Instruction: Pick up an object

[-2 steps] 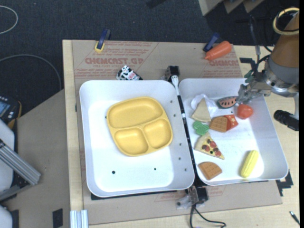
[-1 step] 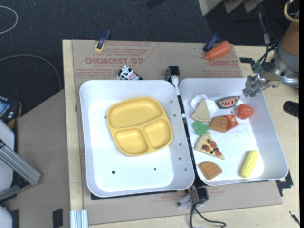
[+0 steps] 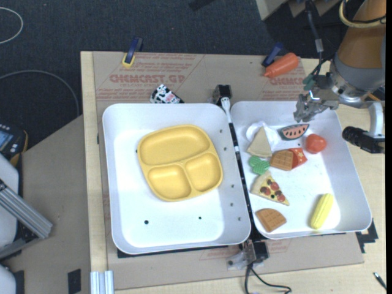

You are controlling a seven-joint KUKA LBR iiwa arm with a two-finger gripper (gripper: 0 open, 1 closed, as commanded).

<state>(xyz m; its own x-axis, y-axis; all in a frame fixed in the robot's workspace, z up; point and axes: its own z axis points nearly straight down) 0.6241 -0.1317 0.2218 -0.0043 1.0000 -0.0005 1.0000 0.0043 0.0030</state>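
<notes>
The right bin (image 3: 349, 164) holds several toy foods: a watermelon slice (image 3: 294, 131), a red tomato (image 3: 316, 143), a sandwich triangle (image 3: 261, 143), a waffle piece with a red bit (image 3: 287, 159), a green leaf (image 3: 260, 164), a pizza slice (image 3: 269, 188), a brown cookie piece (image 3: 270, 218) and a yellow corn cob (image 3: 321, 211). My gripper (image 3: 303, 116) hangs over the bin's far edge, just above and behind the watermelon slice. Nothing shows between its tips.
The left bin (image 3: 122, 164) carries a yellow divided plate (image 3: 179, 162). An orange carrot toy (image 3: 282, 65), a blue-yellow clamp (image 3: 130, 52) and a black-and-white toy (image 3: 164, 95) lie on the cardboard behind the bins. A black clip (image 3: 222, 94) sits between the bins.
</notes>
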